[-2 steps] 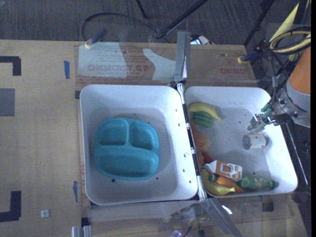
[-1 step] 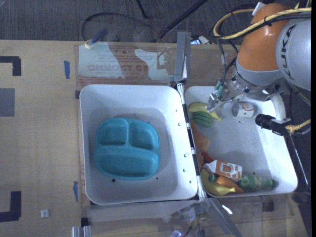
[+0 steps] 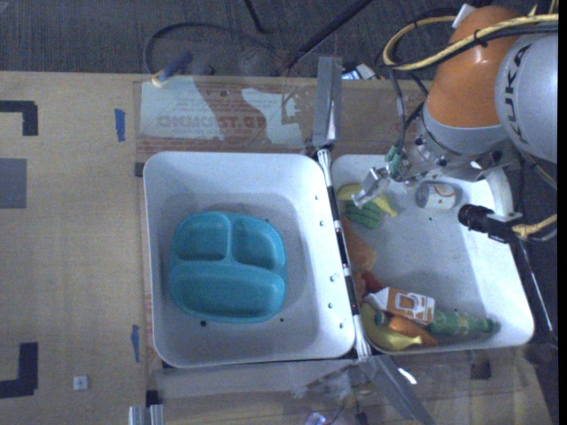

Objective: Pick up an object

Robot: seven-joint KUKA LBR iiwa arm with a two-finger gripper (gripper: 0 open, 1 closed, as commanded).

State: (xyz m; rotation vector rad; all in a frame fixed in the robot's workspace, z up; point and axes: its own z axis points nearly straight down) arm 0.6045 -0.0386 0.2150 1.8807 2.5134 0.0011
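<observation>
My gripper (image 3: 374, 184) hangs over the back left corner of the right bin (image 3: 461, 264), just above a green and yellow toy (image 3: 372, 211); whether it touches the toy I cannot tell. A small white and orange can (image 3: 436, 195) lies just to the right of the gripper. Along the bin's left wall sit an orange piece (image 3: 359, 251) and a red piece (image 3: 370, 282). At the front lie a white and orange carton (image 3: 404, 304), a yellow banana (image 3: 386, 336), an orange carrot (image 3: 411, 328) and a green vegetable (image 3: 461, 324).
The left bin (image 3: 177, 184) holds a teal divided plate (image 3: 229, 266). A metal divider (image 3: 341, 246) runs between the two bins. The grey and orange arm (image 3: 483, 69) and its cables reach in over the back right of the right bin.
</observation>
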